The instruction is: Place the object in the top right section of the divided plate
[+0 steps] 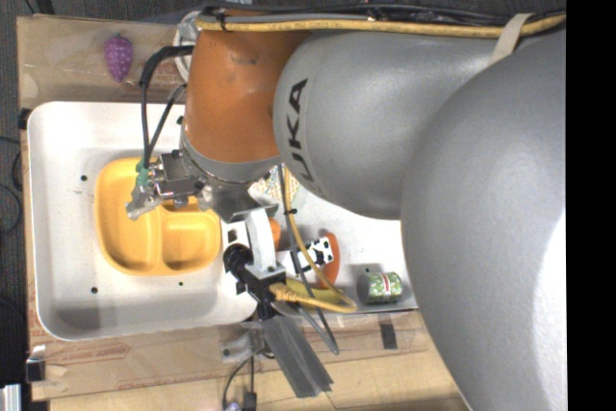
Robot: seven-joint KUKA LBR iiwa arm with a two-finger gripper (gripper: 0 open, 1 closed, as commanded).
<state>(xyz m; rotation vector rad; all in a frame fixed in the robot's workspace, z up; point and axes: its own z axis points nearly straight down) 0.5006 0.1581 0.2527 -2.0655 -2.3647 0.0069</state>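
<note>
Looking down on the bench, we see the grey arm (433,111) reaching in from the right, its orange band (231,101) covering much of the far part of the left white bin (58,207). The yellow divided plate (159,231) lies in that bin, its sections visible on the near side. The gripper (168,191) sits over the plate's far right portion, at the edge of the wrist hardware. We cannot tell whether it is open or closed, and we cannot tell whether it carries anything. To the right, partly hidden by the arm, an orange object with a black-and-white patch (325,257) and a small green can (382,286) lie in the second bin. A purple grape cluster (118,57) rests on the bench beyond the left bin's far left corner.
</note>
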